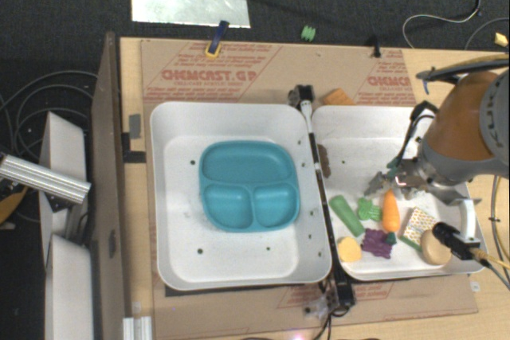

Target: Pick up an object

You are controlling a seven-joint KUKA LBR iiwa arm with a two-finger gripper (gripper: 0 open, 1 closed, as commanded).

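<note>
Yellow lemon and purple grapes at 6 o'clock of right bin; orange carrot upright, long axis 12-to-6, beneath pincer, grip state unclear; green cucumber at its 9.

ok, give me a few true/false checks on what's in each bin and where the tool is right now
1. The blue divided tray lies in the left bin. True.
2. The toy food sits in the left bin. False: the carrot, the green cucumber and the purple grapes lie in the right bin.
3. The tool is over the right bin, just above the carrot. True.
4. The tray has a toy in one of its compartments. False: all three compartments show bare blue.
5. A yellow piece lies near the front edge of the right bin, beside the grapes. True.
</note>
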